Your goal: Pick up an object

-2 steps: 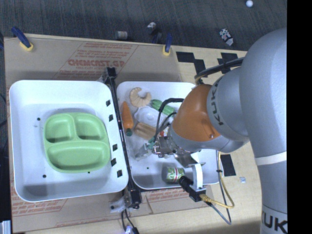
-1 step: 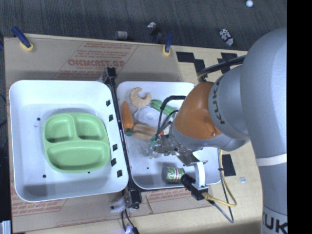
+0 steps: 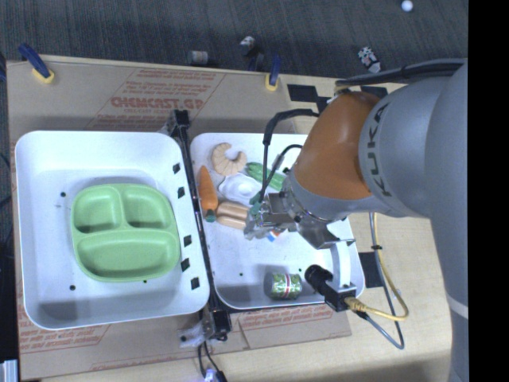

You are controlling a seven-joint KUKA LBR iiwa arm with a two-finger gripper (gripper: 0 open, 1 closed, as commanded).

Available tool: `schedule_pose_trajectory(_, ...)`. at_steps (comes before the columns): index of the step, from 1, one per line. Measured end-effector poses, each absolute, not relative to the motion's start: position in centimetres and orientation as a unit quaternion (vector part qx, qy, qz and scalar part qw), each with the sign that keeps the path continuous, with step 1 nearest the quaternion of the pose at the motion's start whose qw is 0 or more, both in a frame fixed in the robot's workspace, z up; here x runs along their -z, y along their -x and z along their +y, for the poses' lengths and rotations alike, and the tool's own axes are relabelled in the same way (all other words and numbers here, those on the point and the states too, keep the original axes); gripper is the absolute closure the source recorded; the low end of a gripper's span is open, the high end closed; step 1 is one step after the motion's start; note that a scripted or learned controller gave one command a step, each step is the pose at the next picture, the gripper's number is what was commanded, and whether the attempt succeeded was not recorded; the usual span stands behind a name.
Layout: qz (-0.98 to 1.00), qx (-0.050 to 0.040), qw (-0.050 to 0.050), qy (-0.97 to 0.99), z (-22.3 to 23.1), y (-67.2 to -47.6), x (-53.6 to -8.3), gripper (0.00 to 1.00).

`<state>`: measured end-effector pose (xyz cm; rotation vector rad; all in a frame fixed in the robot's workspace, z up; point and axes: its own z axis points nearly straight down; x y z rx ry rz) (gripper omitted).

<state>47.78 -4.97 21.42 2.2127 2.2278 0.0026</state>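
Nearest the camera, at the lower edge of the right bin (image 3: 238, 297), a small green can (image 3: 284, 285) lies on its side at about 6 o'clock in that bin. Just above it the gripper (image 3: 266, 223) hangs low over the bin's middle, under the grey arm (image 3: 413, 150) with its orange band. Whether the fingers are wide or narrow I cannot tell; the wrist hides them.

At 9 o'clock from the gripper, a bread roll (image 3: 231, 213) lies just beside it, with an orange carrot (image 3: 207, 192) against the bin's left wall. A white object (image 3: 238, 187) sits at 11 o'clock, green pieces (image 3: 269, 175) at 12, and a tan croissant (image 3: 227, 158) farthest back.

The left bin (image 3: 40, 213) holds a green divided plate (image 3: 123, 231) on the bench (image 3: 119, 94).
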Motion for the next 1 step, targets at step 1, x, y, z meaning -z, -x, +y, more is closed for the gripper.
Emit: schedule_pose_trajectory(1,0.710,0.0008,-0.001,-0.704,-2.25,-51.83,-19.14,1.00)
